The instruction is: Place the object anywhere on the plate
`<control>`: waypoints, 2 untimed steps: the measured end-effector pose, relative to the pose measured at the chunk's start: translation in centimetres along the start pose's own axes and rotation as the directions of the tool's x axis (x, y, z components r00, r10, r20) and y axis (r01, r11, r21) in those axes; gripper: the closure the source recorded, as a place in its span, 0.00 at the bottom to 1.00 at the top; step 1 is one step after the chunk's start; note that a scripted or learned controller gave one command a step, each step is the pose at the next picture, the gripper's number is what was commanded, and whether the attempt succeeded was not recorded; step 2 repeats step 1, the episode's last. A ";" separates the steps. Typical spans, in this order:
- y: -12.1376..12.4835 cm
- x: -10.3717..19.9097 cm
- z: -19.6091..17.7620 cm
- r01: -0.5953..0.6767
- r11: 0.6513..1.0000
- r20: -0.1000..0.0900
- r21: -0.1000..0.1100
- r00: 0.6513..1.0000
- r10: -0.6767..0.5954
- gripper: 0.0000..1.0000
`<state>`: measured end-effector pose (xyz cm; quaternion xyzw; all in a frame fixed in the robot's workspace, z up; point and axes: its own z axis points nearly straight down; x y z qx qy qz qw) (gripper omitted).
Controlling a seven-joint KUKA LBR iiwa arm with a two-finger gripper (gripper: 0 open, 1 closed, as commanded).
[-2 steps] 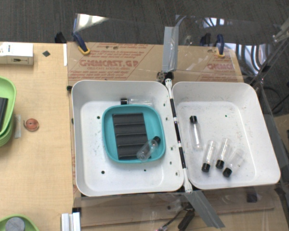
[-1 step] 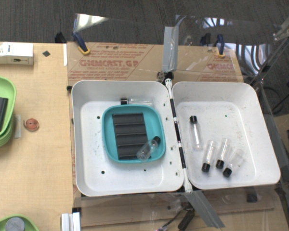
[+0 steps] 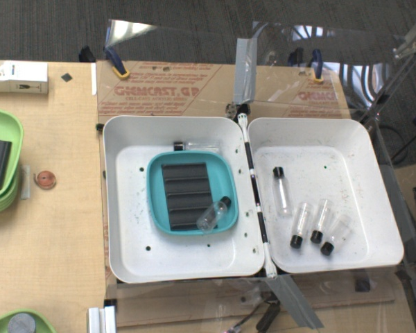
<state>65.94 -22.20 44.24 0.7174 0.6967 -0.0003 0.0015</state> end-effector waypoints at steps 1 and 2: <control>0.0 0.0 0.0 0.000 1.000 0.000 0.000 1.000 0.000 0.00; 0.0 0.0 0.0 0.000 1.000 0.000 0.000 1.000 0.000 0.00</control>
